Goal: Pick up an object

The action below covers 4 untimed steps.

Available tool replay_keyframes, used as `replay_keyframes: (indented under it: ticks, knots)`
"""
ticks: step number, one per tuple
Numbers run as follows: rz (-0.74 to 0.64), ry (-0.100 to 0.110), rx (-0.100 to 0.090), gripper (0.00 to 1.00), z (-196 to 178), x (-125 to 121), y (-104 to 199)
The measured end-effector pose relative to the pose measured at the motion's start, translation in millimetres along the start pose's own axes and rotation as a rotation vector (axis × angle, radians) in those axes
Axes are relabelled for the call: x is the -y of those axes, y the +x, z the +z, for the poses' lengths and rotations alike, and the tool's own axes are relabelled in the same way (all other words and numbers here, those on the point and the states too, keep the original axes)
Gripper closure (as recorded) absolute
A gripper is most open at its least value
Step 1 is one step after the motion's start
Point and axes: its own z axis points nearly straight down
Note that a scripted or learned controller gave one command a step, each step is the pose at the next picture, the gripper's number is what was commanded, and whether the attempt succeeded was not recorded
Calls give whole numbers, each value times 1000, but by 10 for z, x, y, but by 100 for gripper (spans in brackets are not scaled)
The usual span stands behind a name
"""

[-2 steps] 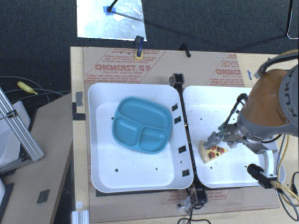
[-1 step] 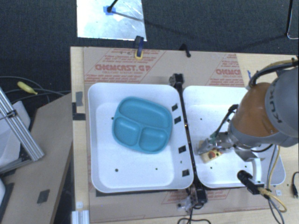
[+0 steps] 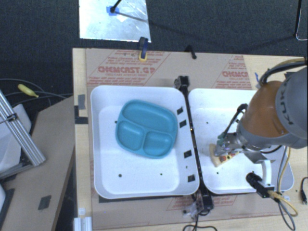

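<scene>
Camera view: gripper (image 3: pixel 223 150) low in the right bin (image 3: pixel 207 177), at a small tan object (image 3: pixel 216 159) near the divider. Finger state: cannot tell. Blue tray (image 3: pixel 146 128) in left bin. Risk: off-centre contact pushes the object aside.

- The floor (image 3: pixel 38 28) is dark carpet, lying around the counter on the far and left sides.
- A shiny metal sheet (image 3: pixel 113 12) lies on the floor beyond the counter.
- The counter (image 3: pixel 159 66) is covered with brown printed cardboard.
- A second, tan table (image 3: pixel 43 167) stands at the left, with a slanted aluminium rail (image 3: pixel 17 129) across it.
- A yellow object (image 3: pixel 27 90) lies near cables at the left.
</scene>
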Motion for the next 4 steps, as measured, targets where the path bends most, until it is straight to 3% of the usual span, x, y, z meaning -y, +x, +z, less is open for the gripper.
replay_keyframes:
  ticks: [1, 2, 3, 4]
  knots:
    - [-13, 7, -6, 100, -893, 151, 835]
    - [-10, 13, -6, 100, -846, 162, 1401]
    - [-12, -5, -10, 100, -2165, -495, 2082]
    - [-11, 5, -8, 100, -2333, -1038, 2927]
